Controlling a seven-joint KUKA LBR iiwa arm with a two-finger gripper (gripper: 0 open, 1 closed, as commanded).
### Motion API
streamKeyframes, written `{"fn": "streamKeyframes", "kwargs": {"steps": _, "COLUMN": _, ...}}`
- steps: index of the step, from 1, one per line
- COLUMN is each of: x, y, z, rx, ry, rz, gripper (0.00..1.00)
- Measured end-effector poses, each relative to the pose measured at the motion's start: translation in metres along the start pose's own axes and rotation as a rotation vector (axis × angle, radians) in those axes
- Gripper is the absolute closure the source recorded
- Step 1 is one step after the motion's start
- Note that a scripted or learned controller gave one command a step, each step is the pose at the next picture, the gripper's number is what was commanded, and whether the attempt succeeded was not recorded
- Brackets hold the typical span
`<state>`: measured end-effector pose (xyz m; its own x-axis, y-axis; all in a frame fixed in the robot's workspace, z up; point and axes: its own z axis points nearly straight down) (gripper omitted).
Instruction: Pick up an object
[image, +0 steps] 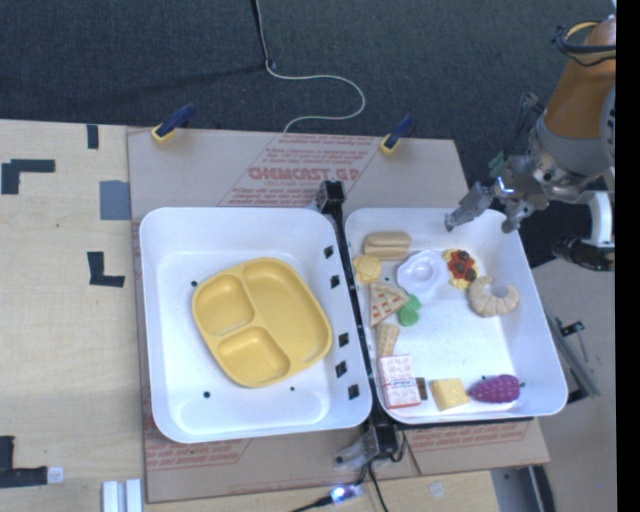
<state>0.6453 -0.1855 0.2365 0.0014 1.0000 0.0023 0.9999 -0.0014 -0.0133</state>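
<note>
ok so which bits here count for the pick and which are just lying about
For the pick:
tool, open, over the right bin's far edge
croissant
grapes
hot dog bun
pizza slice

Lying about:
yellow tray in the left bin
cardboard sheet
two clamps

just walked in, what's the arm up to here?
The arm reaches in from the right, with its end effector open over the far edge of the right bin and nothing between its fingers. That bin holds toy food: a croissant, grapes, a bread roll and more. The left bin holds a yellow tray. No pick yet.
</note>
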Motion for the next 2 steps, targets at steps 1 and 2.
{"fn": "streamKeyframes", "kwargs": {"steps": 1, "x": 0.001, "y": 0.002, "z": -0.007, "rx": -0.01, "ry": -0.002, "rz": -0.003, "gripper": 0.0}}
{"fn": "streamKeyframes", "kwargs": {"steps": 2, "x": 0.0, "y": -0.006, "z": 0.043, "rx": -0.006, "ry": -0.002, "rz": -0.003, "gripper": 0.0}}
